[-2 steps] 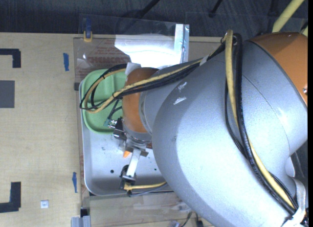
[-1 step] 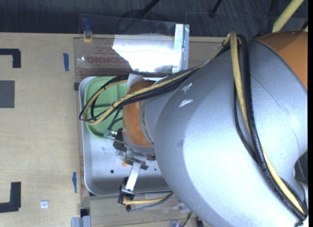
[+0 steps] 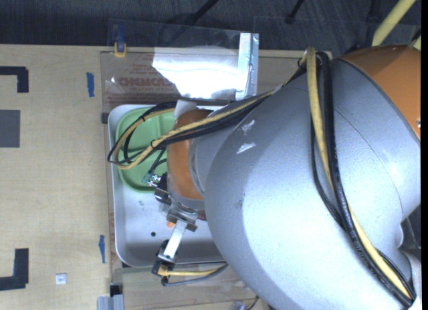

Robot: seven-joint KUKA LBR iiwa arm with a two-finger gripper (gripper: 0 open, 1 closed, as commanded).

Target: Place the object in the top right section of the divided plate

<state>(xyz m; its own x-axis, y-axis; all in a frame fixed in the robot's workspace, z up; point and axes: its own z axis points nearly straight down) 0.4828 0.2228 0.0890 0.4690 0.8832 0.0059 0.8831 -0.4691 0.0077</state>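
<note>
A green divided plate [image 3: 139,147] lies in the upper left of the white bin [image 3: 134,235]. Only its left part shows, because my arm covers the rest. The orange band above the wrist [image 3: 179,168] hangs over the plate's right side. My gripper [image 3: 168,225] reaches down over the bin floor just below the plate. From here a pale slim part ending in a black tip [image 3: 163,260] points toward the bin's front edge. What the gripper carries is hidden by the arm.
The grey arm body [image 3: 301,188] covers the right half of the view. Yellow and black cables [image 3: 127,143] loop over the plate. A clear plastic sheet [image 3: 190,68] stands behind the bin. The bench to the left bears black marks [image 3: 15,78] and blue tape [image 3: 90,83].
</note>
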